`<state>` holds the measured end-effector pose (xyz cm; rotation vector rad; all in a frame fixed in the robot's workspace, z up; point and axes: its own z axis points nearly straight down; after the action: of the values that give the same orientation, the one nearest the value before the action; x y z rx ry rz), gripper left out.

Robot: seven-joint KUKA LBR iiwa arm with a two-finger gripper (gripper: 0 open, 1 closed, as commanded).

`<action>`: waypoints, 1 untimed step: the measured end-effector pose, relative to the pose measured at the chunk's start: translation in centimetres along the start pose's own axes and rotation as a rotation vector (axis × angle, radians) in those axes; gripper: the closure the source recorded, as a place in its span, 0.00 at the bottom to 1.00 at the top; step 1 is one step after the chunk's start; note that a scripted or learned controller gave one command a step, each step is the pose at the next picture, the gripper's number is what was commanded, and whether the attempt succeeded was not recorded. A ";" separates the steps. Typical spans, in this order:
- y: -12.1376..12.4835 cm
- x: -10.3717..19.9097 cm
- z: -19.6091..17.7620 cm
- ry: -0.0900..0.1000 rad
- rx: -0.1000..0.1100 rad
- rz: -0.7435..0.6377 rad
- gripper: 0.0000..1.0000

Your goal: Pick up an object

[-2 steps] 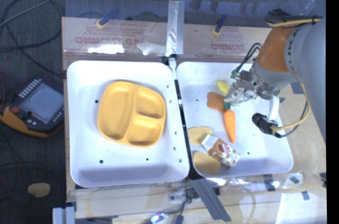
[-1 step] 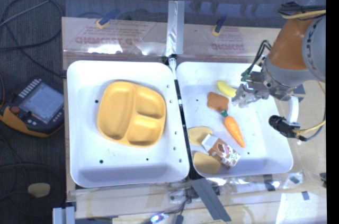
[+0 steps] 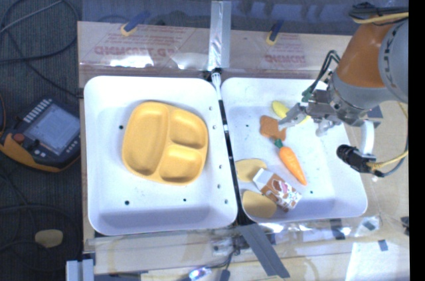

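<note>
1. Two shallow white bins sat side by side on your bench, the left bin (image 3: 93, 160) and the right bin (image 3: 345, 196) meeting at a central divider.
2. Your left bin held a yellow compartment tray (image 3: 166, 140), lying near its middle with three sections facing up.
3. Your right bin held the loose objects. A toy carrot (image 3: 291, 163) lay near the bin's centre, its green top pointing toward the far edge.
4. An orange-brown piece (image 3: 271, 127) lay just beside the carrot's top, toward the far edge.
5. A yellow object (image 3: 287, 111) lay near the bin's far edge, just beside the gripper.
6. A small printed carton (image 3: 277, 188) lay near the front edge, resting on two flat tan rounds (image 3: 255, 203) in the front-left corner.
7. Your arm (image 3: 372, 67) reached in over the right bin's far-right corner, grey with its orange band showing.
8. Your gripper (image 3: 307, 112) hung low at the far edge, right against the yellow object. I could not tell how far apart its fingers stood, nor whether they had hold of anything.
</note>
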<state>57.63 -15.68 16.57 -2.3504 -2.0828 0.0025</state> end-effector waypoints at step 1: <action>-3.1 -1.1 7.6 -0.001 -0.013 -0.068 0.00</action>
<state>54.37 -16.38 8.98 -2.2855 -2.1688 -0.0103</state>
